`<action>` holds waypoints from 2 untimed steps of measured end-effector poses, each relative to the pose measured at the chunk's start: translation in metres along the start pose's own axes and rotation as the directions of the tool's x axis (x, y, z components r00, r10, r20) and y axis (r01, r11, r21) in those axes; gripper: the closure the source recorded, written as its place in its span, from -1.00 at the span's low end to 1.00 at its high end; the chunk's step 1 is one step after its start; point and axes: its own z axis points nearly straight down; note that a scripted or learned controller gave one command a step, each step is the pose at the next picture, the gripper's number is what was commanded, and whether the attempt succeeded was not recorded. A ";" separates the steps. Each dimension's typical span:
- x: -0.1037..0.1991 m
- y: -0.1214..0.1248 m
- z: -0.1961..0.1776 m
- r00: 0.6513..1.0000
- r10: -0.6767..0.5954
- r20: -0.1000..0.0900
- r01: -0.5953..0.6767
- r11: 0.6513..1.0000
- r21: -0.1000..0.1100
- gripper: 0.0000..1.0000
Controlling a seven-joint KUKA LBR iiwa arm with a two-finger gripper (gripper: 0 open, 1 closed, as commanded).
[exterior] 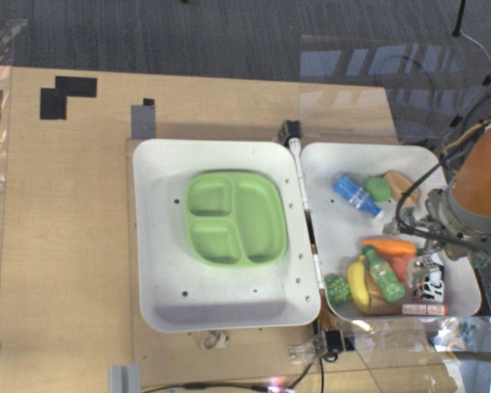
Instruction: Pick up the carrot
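The end effector sits low over the right side of the right bin, below the arm's orange band and tangled among dark cables, so whether it is open or closed cannot be told. Just to its left, close to touching, lies the carrot, an orange piece lying roughly crosswise with a red piece beneath it. The carrot rests in a tight pile: a green bottle directly below it, a yellow banana to the left of that, and a black-and-white carton under the end effector. Farther up the bin are a blue bottle and a small green item. The left bin holds a green divided plate. The likely risk is the crowding: a grasp could close on the green bottle or red piece instead, or nudge the carrot aside and come up with nothing.
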 end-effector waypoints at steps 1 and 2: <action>0.005 0.046 0.028 0.999 -0.042 -0.013 0.042 0.999 -0.010 -1.00; -0.077 0.041 0.032 0.941 0.337 -0.021 -0.337 0.942 -0.007 -1.00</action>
